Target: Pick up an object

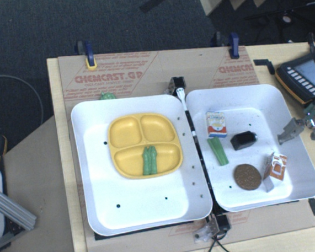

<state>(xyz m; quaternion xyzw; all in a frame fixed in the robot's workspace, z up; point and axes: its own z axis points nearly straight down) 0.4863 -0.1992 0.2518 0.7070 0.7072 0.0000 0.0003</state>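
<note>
The right bin [288, 102] holds several small objects. A white, blue and orange carton [216, 124] lies at its back, with a black block [243, 140] just right of it. A green stick [218, 151] lies near the bin's left wall, and a brown round disc [247, 176] sits at the front. A small orange and white carton [278, 166] leans beside a grey piece at the front right. My gripper [292, 131] pokes in over the bin's right rim, apart from every object and nearest the black block and the small carton.
The left bin [95, 173] carries a yellow divided plate [143, 143] with a green piece [149, 160] in its front compartment. A black hinge strip [191, 130] runs between the bins. A handheld pendant [302, 78] lies at the far right.
</note>
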